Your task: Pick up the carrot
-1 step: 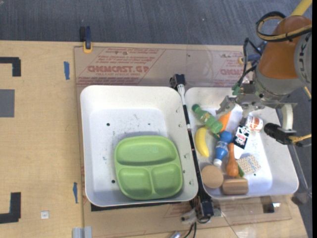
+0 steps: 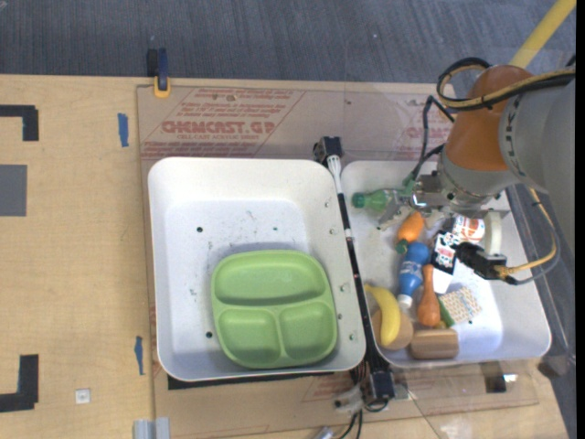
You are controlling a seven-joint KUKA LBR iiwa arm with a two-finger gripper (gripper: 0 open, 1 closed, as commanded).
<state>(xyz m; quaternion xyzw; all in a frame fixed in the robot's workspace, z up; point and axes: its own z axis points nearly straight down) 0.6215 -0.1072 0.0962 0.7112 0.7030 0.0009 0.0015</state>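
Observation:
The carrot [image 2: 428, 298] is orange with a green leafy end. It lies lengthwise in the lower middle of the right bin [image 2: 521, 332], between a blue bottle [image 2: 411, 274] and a patterned packet [image 2: 462, 302]. My gripper [image 2: 413, 205] hangs low over the upper part of that bin, farther back than the carrot and apart from it. Just below the gripper sits a small orange object [image 2: 410, 228], touching the top of the blue bottle. The wrist and its orange band [image 2: 480, 126] hide the bin's back right corner.
A banana [image 2: 388, 315] and a wooden block [image 2: 433, 344] lie at the right bin's front. A green item [image 2: 367, 199] rests near its back left wall, and a red-and-white packet [image 2: 457, 236] is at its right. The left bin [image 2: 183, 208] holds a green divided plate [image 2: 274, 307].

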